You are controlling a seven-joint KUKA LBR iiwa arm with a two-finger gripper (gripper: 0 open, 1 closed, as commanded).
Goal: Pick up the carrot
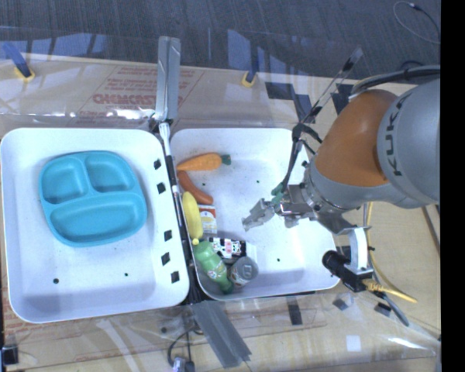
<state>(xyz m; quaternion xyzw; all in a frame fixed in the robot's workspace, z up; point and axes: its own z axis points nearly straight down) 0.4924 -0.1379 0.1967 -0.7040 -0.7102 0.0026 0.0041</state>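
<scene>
The orange carrot [201,162] with a small green top lies near the back left corner of the right bin [279,149]. My gripper [257,213] hovers over the middle of that bin, to the right of and nearer than the carrot, well apart from it. Its fingers stand open with nothing between them.
Along the right bin's left wall lie a brown sausage [194,187], a yellow banana [192,217], a green bottle [212,263] and a small can [244,270]. A blue divided plate [93,196] rests in the left bin [31,285]. The arm's bulk covers the right side.
</scene>
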